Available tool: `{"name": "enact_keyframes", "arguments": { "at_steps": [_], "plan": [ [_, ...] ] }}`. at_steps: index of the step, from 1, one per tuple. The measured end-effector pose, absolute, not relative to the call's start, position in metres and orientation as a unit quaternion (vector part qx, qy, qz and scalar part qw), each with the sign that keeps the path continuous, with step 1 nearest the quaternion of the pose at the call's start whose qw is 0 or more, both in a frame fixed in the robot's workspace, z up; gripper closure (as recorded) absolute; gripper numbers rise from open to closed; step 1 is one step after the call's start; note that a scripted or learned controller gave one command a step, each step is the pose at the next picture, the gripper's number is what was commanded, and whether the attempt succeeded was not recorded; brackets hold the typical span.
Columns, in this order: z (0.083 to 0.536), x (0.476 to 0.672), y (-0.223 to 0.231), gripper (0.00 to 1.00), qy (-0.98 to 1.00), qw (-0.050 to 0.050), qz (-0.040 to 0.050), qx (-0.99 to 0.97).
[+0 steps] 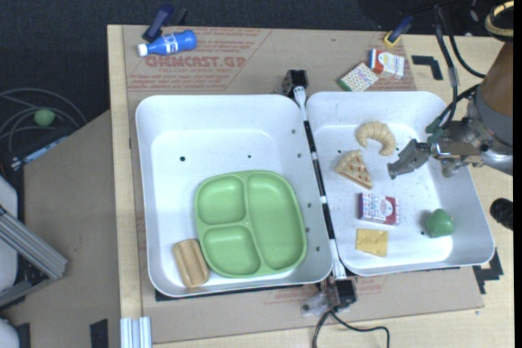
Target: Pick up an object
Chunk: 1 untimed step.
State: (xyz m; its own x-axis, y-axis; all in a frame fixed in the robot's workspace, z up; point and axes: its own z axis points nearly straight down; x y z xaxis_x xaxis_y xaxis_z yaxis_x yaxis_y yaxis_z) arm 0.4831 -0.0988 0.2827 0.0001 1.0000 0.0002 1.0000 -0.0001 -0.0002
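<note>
Blue bottle (167,43) on the bench (245,53).

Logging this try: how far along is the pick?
Nothing looks picked yet: the croissant, waffle wedge, red packet, cheese slice and green ball all lie in the right bin. The gripper hangs over it. Grasp and lift remain.

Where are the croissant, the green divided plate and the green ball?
croissant (376,134): camera view, middle of its curve.
green divided plate (249,222): camera view, central ridge.
green ball (440,223): camera view, top.

End effector (405,160) over right bin (465,212)
</note>
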Motion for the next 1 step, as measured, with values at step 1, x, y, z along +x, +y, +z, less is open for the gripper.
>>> {"name": "enact_keyframes", "arguments": {
  "at_steps": [1],
  "plan": [
    [0.2132, 0.5545, -0.1151, 0.0, -0.707, 0.0, 0.0002, -0.707]
  ]
}}
